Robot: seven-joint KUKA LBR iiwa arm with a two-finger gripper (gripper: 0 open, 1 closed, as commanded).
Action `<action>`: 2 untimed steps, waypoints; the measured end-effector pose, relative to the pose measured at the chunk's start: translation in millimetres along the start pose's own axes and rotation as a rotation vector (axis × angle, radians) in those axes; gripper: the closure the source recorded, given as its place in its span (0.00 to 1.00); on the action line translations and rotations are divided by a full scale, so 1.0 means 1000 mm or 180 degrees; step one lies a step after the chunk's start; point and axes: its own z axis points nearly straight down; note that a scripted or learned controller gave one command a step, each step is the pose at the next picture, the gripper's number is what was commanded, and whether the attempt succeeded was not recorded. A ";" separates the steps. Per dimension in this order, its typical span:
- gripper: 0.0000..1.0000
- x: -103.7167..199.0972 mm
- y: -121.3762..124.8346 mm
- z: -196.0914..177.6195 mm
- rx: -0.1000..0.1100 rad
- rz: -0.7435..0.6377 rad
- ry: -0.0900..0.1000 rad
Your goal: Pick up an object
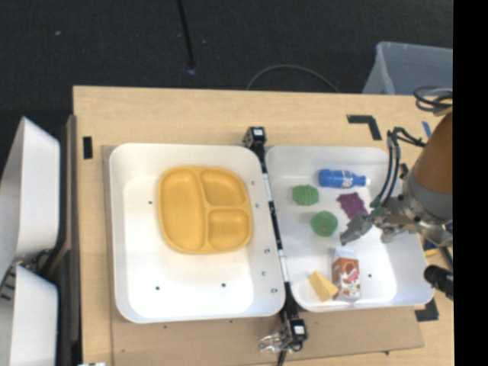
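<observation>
The approach is in hand: the gripper (pixel 366 229) hangs over the right bin (pixel 404 294) beside the purple piece (pixel 351 203); whether its jaws are parted I cannot tell; next it must centre over one object and descend.

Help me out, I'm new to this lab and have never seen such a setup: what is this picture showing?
One camera looks down at a slant on a wooden bench bearing two shallow white bins. A grey robot arm with an orange band reaches in from the right; its pincer hovers over the right bin. That bin holds a blue bottle, two green balls, a purple piece, a yellow wedge and a red-and-white packet. The left bin holds a yellow divided plate. Nothing sits between the pincer's fingers.
</observation>
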 end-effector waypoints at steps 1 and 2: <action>0.00 0.000 0.003 -0.006 -0.0037 -0.0010 -0.0008; 0.00 0.001 0.007 0.038 -0.0026 0.0000 -0.0009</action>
